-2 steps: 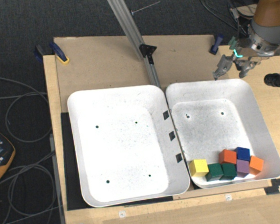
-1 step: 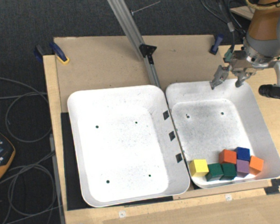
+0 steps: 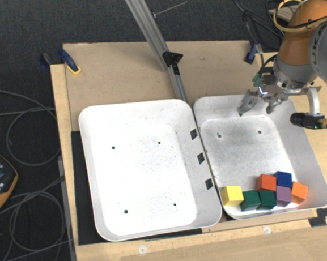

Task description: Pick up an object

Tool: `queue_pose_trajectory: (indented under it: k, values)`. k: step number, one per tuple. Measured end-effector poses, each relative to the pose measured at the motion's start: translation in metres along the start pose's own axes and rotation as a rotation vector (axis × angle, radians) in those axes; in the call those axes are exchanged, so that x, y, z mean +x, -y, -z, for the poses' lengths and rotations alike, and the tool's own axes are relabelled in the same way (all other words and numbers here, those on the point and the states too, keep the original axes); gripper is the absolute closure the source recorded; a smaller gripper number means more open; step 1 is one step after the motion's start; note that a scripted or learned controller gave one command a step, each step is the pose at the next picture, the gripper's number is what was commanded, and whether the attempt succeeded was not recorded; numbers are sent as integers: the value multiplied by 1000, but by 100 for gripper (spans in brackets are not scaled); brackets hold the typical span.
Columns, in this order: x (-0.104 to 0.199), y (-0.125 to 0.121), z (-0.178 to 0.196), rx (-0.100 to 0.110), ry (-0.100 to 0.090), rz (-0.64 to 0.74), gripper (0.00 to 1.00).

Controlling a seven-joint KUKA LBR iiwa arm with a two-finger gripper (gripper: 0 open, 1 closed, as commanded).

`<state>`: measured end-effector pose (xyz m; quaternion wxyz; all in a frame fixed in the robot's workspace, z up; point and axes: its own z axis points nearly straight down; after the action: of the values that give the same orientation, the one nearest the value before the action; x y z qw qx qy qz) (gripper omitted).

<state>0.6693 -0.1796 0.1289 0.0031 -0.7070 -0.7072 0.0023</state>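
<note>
The hand [image 3: 259, 106] hangs over the far edge of the right bin [image 3: 301, 143], at the end of the grey arm [image 3: 301, 47] with its orange band. Its two fingers [image 3: 245, 106] are spread apart and point down at the bin's rim, with nothing between them, so the hand is released and holds no object.

The objects lie well apart from the hand, bunched along the right bin's near edge. A yellow block [image 3: 233, 194] sits at the end of the cluster closest to the left bin [image 3: 138, 169]. Just beside it is a dark green block [image 3: 250, 199], and another green block [image 3: 267, 197] touches that one. An orange block [image 3: 265, 182] lies just behind the green pair. A blue block [image 3: 283, 178] stands next to the orange one, with a purple block [image 3: 284, 193] in front of it. A second orange block [image 3: 299, 189] closes the cluster on the side farthest from the left bin; it seems to lean against the right bin's wall, though the view is too coarse to be sure.

Both bins rest side by side on the wooden surface [image 3: 124, 73].
</note>
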Motion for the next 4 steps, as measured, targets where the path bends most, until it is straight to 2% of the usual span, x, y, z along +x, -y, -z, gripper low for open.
queue_pose_trajectory:
  k: [1,2,4]
  values:
    - [1,0,-31,-3,0,1,0]
    - [1,-2,-16,-9,3,2,100]
    - [-11,1,96,-16,4,0,100]
